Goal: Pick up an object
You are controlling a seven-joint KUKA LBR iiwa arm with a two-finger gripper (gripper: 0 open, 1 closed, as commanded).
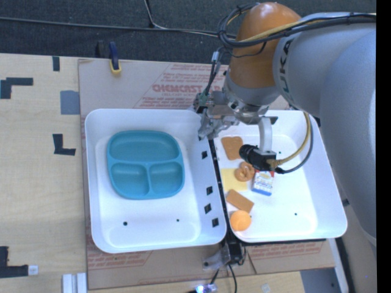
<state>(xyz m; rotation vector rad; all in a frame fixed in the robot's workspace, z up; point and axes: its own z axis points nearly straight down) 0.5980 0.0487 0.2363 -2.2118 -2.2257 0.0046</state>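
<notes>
Overhead, the grey arm with its orange band reaches in over the right bin (317, 224), its gripper (214, 124) hanging near that bin's upper left corner; whether it has hold of anything cannot be told. Below it lie a tan slice (231, 146), a pretzel-like piece (244, 171), a small blue-and-white carton (263, 183), a brown wafer (239, 199) and an orange (240, 221). A blue divided plate (145, 163) sits in the left bin (101, 224).

Grey arm (342, 72) with glossy orange band (263, 38), black cables (244, 17) looped over it.
</notes>
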